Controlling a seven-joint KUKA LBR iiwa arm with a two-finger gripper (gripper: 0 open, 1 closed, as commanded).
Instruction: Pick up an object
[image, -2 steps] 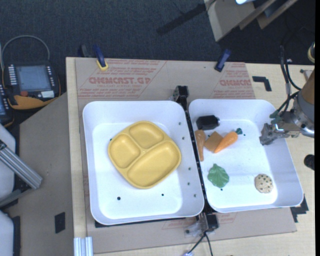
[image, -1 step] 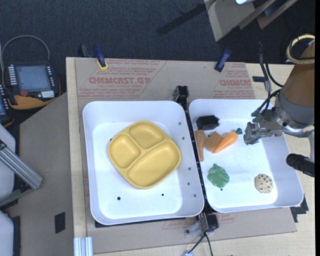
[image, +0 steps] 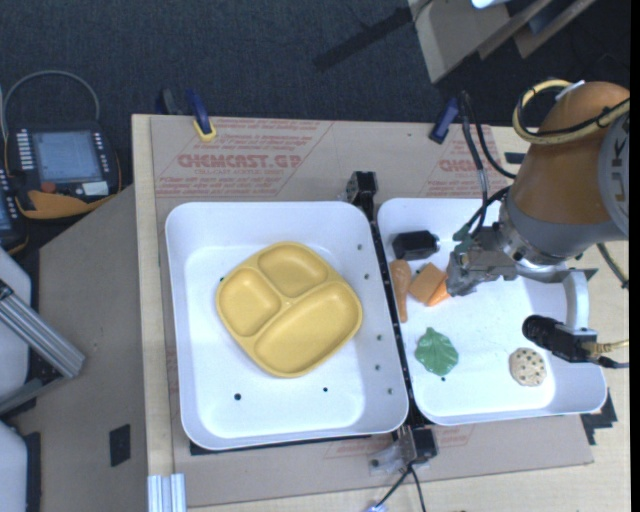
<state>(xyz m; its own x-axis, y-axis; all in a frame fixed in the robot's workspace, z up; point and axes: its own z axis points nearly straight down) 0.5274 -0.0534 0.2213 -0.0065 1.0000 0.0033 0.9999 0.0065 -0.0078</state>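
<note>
My gripper (image: 460, 277) hangs low over the right bin (image: 480, 405), just right of an orange wedge (image: 430, 286) and close to touching it. A pale orange stick (image: 400, 288) lies left of the wedge along the bin's left wall. A small black block (image: 413, 243) sits behind them. A green leafy piece (image: 436, 351) lies toward the front. At the front right rests a speckled round cookie (image: 527, 366).
The left bin (image: 190, 330) holds a yellow divided plate (image: 290, 308) in its middle. The arm's grey and orange body (image: 570, 170) covers the back right of the right bin. A cardboard sheet (image: 250, 150) lies under both bins.
</note>
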